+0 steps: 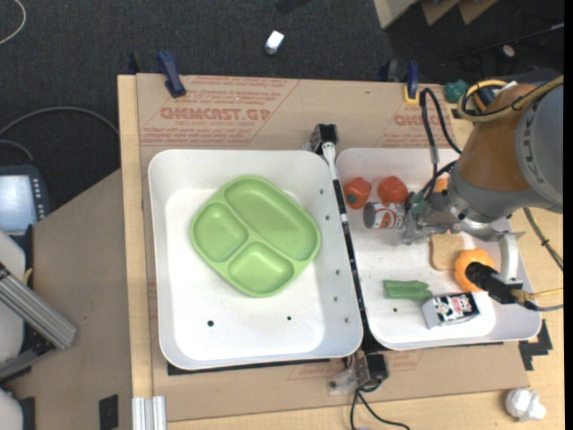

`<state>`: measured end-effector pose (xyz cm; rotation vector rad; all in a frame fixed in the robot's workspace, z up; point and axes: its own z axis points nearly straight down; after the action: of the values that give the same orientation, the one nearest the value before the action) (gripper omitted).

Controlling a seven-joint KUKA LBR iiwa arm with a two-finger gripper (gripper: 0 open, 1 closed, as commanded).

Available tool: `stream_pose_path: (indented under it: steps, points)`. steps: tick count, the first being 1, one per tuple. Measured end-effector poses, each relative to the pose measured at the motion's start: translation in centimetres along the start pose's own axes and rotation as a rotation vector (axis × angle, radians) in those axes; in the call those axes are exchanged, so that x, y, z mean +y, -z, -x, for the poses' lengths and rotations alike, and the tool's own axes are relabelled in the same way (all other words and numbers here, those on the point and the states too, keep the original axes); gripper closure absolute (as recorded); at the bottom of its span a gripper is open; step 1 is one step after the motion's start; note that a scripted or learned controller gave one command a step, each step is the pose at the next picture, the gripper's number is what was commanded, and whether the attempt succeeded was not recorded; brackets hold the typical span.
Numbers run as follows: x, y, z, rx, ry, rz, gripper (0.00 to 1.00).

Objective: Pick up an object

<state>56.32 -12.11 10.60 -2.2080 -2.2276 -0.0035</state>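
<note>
A small can (385, 215) with a red-and-white label is lying on its side in the right bin (394, 325), toward that bin's far left corner, and it is looking like the likeliest target. Two small red-orange pieces (357, 190) are sitting just beyond it, close to the far edge. The gripper (414, 225) is hanging low just to the right of the can, very near it or touching; I cannot tell how it is set, since the wrist and cables are covering it, and nothing is showing as held.

Elsewhere in the right bin, a tan piece (441, 251) is lying beside an orange ball (469, 265) near the right edge, a green strip (406, 288) is resting toward the near edge, and a small printed box (449, 308) is sitting at the near right corner. The left bin (179, 321) is carrying a green divided plate (255, 235) around its middle.

By my reading, the arm is working through the approach, or just beginning the grasp. The next move is calling for the gripper to be centred over the can across its narrow width, closing firmly, then lifting straight up while staying clear of the neighbouring red-orange pieces
</note>
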Motion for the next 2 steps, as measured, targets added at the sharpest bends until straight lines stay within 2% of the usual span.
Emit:
stream_pose_path:
  steps: [1,2]
  points:
    - [-8.6,8.2,-9.9,0.001,0.000,0.000,1.00]
    - [-8.3,7.7,-15.5,-0.003,-0.003,0.002,1.00]
